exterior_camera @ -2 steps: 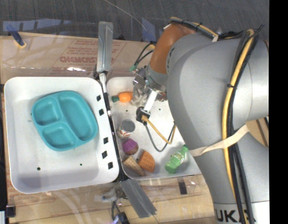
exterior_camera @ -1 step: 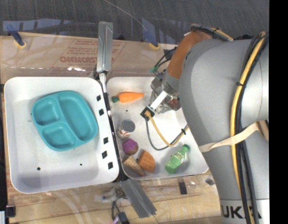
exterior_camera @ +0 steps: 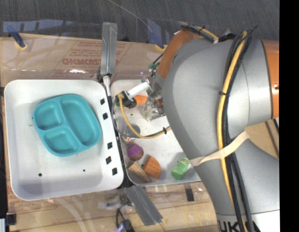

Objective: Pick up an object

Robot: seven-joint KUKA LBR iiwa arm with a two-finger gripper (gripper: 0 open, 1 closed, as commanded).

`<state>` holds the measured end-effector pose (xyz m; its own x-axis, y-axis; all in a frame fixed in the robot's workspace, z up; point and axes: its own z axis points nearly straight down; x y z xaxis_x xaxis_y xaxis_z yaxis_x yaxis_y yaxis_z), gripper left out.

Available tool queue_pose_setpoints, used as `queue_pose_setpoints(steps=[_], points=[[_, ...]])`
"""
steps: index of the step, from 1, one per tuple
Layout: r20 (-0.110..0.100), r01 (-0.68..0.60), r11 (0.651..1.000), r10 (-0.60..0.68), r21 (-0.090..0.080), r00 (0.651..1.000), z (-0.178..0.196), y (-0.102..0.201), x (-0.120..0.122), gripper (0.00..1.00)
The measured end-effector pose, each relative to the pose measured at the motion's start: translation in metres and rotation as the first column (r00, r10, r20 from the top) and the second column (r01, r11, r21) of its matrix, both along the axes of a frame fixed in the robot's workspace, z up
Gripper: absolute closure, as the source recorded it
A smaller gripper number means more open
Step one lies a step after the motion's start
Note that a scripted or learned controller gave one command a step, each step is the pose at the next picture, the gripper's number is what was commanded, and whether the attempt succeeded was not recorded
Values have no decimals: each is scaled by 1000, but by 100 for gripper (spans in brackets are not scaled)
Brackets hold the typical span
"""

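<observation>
The big grey arm (exterior_camera: 212, 120) reaches in from 3 o'clock and bends low over the right bin (exterior_camera: 159, 180), so it looks like it is going down to grab one of the toys there. Its claw (exterior_camera: 150, 103) sits near the top of that bin, at about 12 o'clock from the toys, close to a small orange thing (exterior_camera: 140, 100) — I cannot tell if the claw is open or closed, because wires and the arm's own body crowd it. The toys to pick from lie in a row at the bin's 6 o'clock end: a purple toy (exterior_camera: 135, 152), a brown cone (exterior_camera: 138, 171) just beside an orange waffle piece (exterior_camera: 152, 166), and a green toy (exterior_camera: 180, 168) next to the arm. The left bin (exterior_camera: 23, 178) holds a teal plate (exterior_camera: 67, 123) with three parts, lying flat in the middle — it is well apart from the arm. The arm covers most of the right bin, so more toys could be under it. The surface (exterior_camera: 52, 57) shows at 12 o'clock, past the bins.
</observation>
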<state>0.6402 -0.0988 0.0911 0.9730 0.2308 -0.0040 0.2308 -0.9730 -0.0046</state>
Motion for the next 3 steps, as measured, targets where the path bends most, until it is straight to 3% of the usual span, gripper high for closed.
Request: queue_pose_setpoints(steps=[2,3], points=[[4,26,1000,-26,-2,1000,1,-99,6,100],[2,16,1000,-16,0,1000,11,-95,8,100]])
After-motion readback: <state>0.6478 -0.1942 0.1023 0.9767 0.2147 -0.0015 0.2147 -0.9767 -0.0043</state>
